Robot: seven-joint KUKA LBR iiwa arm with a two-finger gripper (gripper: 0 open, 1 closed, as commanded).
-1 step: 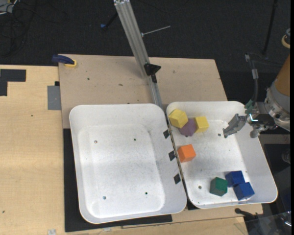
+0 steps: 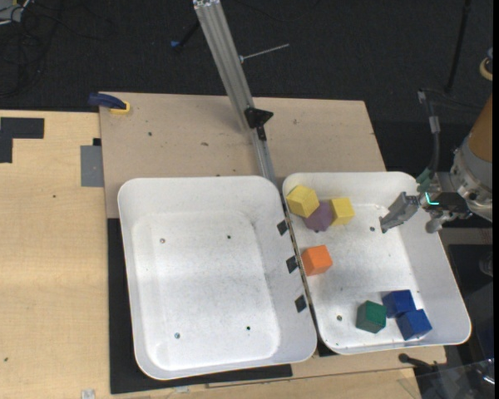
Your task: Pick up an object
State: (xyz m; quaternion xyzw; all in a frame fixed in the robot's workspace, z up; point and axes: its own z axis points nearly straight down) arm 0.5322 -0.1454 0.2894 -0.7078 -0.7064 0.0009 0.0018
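Grey two-finger gripper (image 2: 413, 213), metallic, pale fingers (image 2: 396, 213) angular and slim. Just behind, a small green-lit spot on a dark, blocky wrist housing. Beyond that, a rounded grey collar, then the orange band (image 2: 482, 135) above. Thin dark cable rising nearby.

— What is the surface?
— A light brown wooden bench (image 2: 41, 248), with a darker board (image 2: 316, 135) at the back.
— What lies directly on it?
— Two shallow white plastic bins: the left bin (image 2: 200, 273) and the right bin (image 2: 432, 264), side by side, touching.
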